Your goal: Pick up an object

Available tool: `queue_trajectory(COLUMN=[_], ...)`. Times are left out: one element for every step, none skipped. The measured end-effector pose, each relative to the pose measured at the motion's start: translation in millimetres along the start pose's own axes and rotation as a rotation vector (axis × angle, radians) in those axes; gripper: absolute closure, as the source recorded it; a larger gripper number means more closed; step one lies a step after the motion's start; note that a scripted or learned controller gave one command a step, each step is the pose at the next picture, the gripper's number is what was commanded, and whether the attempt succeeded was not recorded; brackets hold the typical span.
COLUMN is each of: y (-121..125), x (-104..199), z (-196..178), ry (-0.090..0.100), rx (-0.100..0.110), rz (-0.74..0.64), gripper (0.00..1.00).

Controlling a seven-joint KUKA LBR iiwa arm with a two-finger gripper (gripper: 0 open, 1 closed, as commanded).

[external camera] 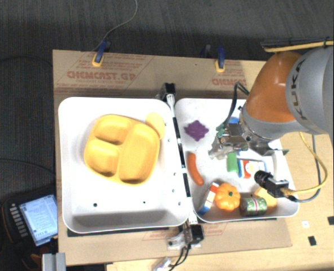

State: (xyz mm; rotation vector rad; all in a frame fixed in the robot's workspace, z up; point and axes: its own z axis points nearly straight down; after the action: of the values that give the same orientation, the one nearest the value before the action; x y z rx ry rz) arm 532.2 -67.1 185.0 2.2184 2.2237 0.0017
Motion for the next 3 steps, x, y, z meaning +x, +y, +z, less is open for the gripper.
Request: queue_trajectory(y=[-0.6, 14.4, -8.2], x=[-0.8, -29.2, -128.7], z=[0.6, 90.4, 95.6], ry=[0.000, -0.001, -0.008], rx=[0.002, 0.000, -0.008], rz=[0.001, 0.002, 0.005], gripper=[0.00, 0.00, 0.00])
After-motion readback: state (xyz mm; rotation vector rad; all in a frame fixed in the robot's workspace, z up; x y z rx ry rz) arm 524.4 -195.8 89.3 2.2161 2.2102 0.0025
